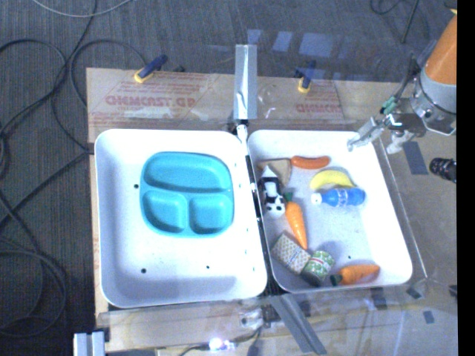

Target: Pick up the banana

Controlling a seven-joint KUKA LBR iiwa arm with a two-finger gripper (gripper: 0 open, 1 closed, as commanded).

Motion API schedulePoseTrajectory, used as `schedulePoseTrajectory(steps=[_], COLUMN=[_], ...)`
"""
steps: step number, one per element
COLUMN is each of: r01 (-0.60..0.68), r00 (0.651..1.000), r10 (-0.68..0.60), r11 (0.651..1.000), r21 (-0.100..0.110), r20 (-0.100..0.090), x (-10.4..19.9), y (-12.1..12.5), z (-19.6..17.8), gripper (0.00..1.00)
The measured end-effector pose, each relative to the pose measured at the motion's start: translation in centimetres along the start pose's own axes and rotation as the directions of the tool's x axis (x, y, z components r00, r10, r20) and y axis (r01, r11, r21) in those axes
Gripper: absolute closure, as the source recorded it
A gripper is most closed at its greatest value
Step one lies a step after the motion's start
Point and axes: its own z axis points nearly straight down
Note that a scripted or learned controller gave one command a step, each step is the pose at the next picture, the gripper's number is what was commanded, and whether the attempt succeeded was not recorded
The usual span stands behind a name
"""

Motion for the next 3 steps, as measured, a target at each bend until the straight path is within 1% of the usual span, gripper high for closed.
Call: schedulePoseTrajectory(steps=[1,2,3], r01=[-0.099,-0.094,-0.127], r00=[0.995,0.996,0.992], r10=[0.099,0.094,0.127], r11=[0.995,0.996,0.992], r21=[-0.001,0.000,-0.001], r20=[0.001,0.003,0.001], x=[1.0,1.1,2.8], y=[1.7,1.8,3.0], z=[15.9,15.0,10.5], gripper=[0.00,1.00,1.00])
